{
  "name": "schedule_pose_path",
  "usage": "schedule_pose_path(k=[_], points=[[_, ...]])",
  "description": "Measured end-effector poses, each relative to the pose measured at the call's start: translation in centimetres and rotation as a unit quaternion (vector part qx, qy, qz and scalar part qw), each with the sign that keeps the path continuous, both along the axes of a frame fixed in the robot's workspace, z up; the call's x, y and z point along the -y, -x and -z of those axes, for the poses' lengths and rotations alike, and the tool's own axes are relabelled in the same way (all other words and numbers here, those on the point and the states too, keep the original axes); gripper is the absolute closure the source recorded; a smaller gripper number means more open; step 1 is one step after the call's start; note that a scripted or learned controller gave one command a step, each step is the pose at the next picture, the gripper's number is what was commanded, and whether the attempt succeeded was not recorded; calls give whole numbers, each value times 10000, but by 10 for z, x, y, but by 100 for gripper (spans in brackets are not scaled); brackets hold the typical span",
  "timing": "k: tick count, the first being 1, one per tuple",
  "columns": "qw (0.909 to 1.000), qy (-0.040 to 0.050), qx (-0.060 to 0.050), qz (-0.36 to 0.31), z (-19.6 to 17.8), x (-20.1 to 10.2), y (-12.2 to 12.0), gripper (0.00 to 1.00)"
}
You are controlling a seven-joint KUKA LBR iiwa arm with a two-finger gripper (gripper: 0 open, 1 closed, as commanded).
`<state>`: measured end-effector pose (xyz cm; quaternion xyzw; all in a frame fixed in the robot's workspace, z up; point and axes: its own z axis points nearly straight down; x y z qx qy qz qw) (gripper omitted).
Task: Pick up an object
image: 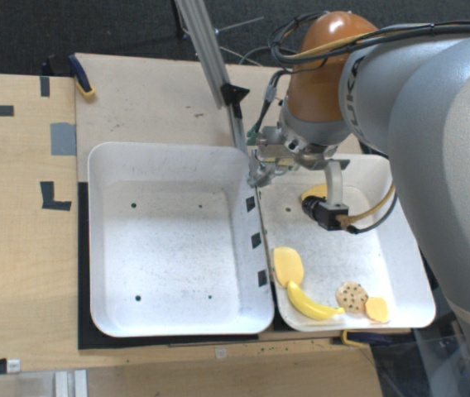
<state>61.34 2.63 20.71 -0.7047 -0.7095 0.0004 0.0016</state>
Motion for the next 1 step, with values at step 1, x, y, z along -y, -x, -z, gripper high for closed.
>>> schedule_pose_path(k=[1], points=[[10000, 0, 1, 1, -2, -48, 8, 100]])
